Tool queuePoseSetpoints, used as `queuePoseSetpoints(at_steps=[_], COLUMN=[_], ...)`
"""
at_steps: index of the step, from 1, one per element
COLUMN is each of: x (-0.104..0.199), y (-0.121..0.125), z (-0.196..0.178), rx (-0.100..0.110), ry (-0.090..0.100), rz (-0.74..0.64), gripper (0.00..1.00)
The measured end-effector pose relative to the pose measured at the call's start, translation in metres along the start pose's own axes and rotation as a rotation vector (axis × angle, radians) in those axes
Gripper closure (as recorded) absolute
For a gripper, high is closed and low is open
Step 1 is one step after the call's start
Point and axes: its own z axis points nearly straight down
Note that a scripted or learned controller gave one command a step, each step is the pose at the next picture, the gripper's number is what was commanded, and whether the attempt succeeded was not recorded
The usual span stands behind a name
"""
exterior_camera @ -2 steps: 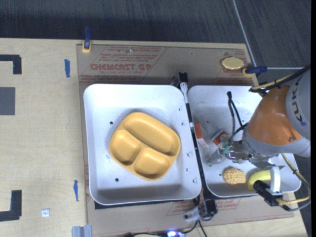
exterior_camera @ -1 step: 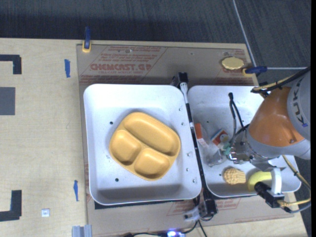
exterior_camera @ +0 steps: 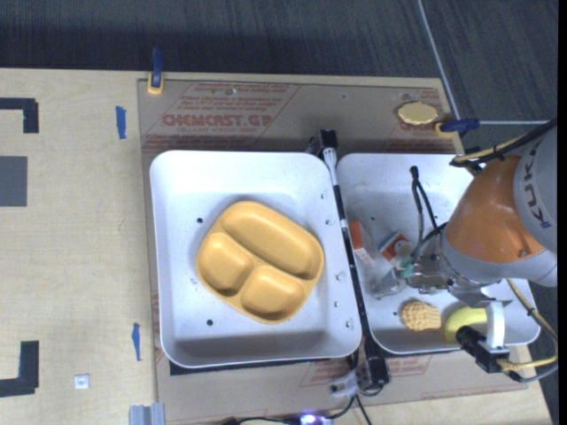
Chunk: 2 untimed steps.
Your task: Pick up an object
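The grey arm with its orange band (exterior_camera: 492, 215) reaches down into the right bin (exterior_camera: 376, 180). My gripper (exterior_camera: 409, 273) sits low among small items near the bin's middle. Beside it lie an orange-and-white packet (exterior_camera: 392, 244), a clear plastic piece (exterior_camera: 383, 282), a tan bumpy object (exterior_camera: 420, 315) and a yellow object (exterior_camera: 462, 321). A thin red item (exterior_camera: 355, 235) lies by the bin's left wall. The arm hides the fingertips.
The left bin (exterior_camera: 177, 184) holds a large yellow three-compartment tray (exterior_camera: 258, 259). A black divider strip (exterior_camera: 341, 228) runs between the bins. A black cable (exterior_camera: 418, 197) loops over the right bin. A tan disc (exterior_camera: 417, 112) lies on the cardboard behind.
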Motion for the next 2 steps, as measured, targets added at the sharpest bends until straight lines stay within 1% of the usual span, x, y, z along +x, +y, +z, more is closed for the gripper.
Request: queuePoseSetpoints(at_steps=[2], x=[0.0004], y=[-0.0001], z=[0.0001], rx=[-0.001], ry=[0.000], rz=[0.000], gripper=[0.00])
